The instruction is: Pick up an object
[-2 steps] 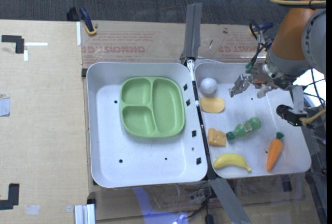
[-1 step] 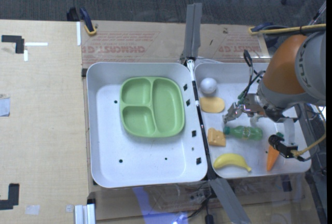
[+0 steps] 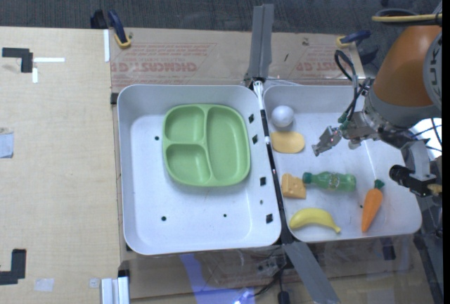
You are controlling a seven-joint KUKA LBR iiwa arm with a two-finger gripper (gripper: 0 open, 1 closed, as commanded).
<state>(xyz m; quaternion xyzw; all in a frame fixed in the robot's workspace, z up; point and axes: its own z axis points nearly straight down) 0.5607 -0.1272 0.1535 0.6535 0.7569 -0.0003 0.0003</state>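
The grey arm's two-finger gripper (image 3: 325, 143) is hovering over the right white bin (image 3: 401, 222), its fingers standing apart with nothing between them. Below it are lying a green plastic bottle (image 3: 329, 181), a yellow banana (image 3: 313, 219), an orange carrot (image 3: 372, 207) and a yellow cheese wedge (image 3: 294, 186). A green divided plate (image 3: 207, 145) is sitting in the left white bin (image 3: 140, 211).

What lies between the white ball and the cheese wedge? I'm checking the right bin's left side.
In the camera view, a flat yellow disc lies between the white ball and the cheese wedge.
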